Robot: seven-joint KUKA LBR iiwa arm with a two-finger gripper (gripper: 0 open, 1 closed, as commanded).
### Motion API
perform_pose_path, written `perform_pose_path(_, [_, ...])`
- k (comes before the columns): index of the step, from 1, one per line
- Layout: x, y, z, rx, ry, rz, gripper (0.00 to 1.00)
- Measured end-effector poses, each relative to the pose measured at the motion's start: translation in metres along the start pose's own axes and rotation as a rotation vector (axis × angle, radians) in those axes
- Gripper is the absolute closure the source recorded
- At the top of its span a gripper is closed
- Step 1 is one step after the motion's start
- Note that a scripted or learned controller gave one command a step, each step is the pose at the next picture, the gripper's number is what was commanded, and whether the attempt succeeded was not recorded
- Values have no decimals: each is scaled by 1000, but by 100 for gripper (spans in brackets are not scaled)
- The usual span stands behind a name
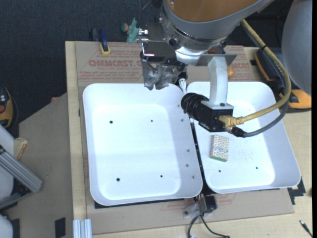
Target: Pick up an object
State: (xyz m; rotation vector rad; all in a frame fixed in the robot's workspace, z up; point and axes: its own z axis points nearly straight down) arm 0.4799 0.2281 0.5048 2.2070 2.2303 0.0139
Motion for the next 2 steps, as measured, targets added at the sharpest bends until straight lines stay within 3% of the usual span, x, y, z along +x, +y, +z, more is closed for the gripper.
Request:
perform_pose_path(1, [-176, -3, 9, 11, -7, 29, 100])
perform_pose_path(2, [-129, -4, 111, 20, -5, 7, 100])
